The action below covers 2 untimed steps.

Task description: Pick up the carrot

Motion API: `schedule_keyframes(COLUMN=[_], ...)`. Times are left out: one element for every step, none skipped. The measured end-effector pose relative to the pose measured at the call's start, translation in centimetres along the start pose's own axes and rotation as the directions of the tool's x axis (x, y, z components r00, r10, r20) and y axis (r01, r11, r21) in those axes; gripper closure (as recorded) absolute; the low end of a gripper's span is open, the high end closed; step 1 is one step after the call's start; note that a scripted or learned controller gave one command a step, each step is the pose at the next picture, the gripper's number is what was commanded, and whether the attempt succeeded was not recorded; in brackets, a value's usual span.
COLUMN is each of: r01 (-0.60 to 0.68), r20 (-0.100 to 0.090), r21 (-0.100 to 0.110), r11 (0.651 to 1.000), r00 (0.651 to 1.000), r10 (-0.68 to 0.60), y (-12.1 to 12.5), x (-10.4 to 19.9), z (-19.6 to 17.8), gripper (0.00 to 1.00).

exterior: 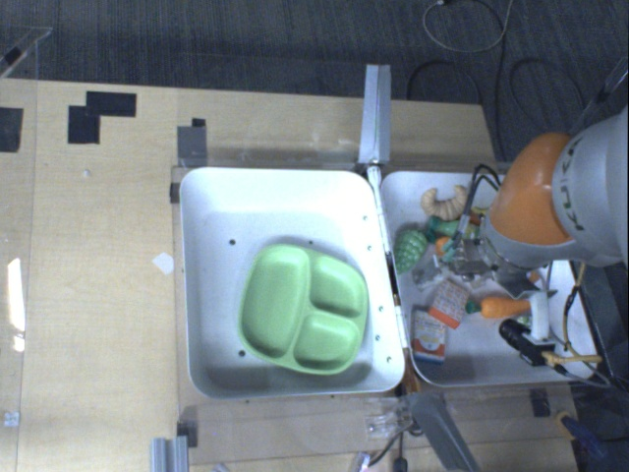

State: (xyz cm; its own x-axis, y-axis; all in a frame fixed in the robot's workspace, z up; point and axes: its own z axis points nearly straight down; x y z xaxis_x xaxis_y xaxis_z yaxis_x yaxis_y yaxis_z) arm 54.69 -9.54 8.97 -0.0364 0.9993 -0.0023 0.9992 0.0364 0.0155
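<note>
Nearest the camera rose the grey arm (590, 190) with its orange band, reaching in from the right and hanging over the right bin (432, 370). Its gripper (470, 256) pointed down among the clutter at the middle of that bin; whether it was open or closed could not be told. One carrot (501, 307), orange with a green end, lay on the bin floor just beside the gripper, on the side towards the bottom right of the picture, with its long axis running roughly left to right. Judging from that, the gripper would need to shift a little that way and close across the carrot's short width. Two white bins sat side by side. One green divided tray (303, 308) lay in the left bin (211, 214). Around the gripper were one green leafy toy (411, 247), one beige piece (442, 202) and two small packets (437, 318).
</note>
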Motion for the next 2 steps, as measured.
schedule_keyframes(r01=[-0.028, -0.024], r20=[0.001, -0.001], r21=[0.003, -0.002], r11=[1.0, 1.0], r00=[1.0, 1.0], r10=[0.028, 0.024], y=[3.0, 3.2], x=[-5.8, -5.5], z=[0.1, -1.1], gripper=[0.0, 1.0])
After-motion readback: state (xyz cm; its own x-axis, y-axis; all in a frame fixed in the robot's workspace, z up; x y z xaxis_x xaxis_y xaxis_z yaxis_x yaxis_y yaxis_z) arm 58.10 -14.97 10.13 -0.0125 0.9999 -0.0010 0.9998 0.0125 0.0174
